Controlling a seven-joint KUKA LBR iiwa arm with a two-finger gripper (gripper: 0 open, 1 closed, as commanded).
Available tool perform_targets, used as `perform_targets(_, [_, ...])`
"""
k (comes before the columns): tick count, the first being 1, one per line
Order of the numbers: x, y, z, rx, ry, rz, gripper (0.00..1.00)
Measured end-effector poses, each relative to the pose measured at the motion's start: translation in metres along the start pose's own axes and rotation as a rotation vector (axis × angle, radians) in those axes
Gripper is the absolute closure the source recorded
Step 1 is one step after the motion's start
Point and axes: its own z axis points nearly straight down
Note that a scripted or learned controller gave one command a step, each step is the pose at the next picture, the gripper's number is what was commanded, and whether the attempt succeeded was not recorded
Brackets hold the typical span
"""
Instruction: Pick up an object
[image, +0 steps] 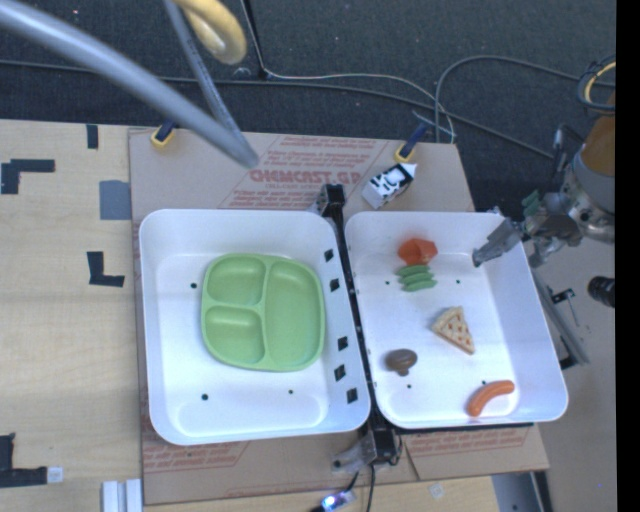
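Two shallow white plastic bins sit side by side, the left bin (160, 300) holding a pale green divided plate (264, 310). In the right bin (520, 330) lie a red-orange rounded piece (418, 250), a green ridged piece (417, 278) just near of it, a yellow-tan pizza wedge (453, 330), a brown rounded lump (401, 361) and an orange sausage (490, 397). The brown cardboard sheet (300, 165) beneath carries red printed lettering. The grey gripper (500, 243) hangs at the right bin's far-right rim.
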Motion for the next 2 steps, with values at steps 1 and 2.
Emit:
perform_targets(1, [0.001, 0.002, -0.008, -0.012, -0.003, -0.004, 0.00])
perform_targets(2, [-0.004, 0.007, 0.054, -0.007, -0.002, -0.004, 0.00])
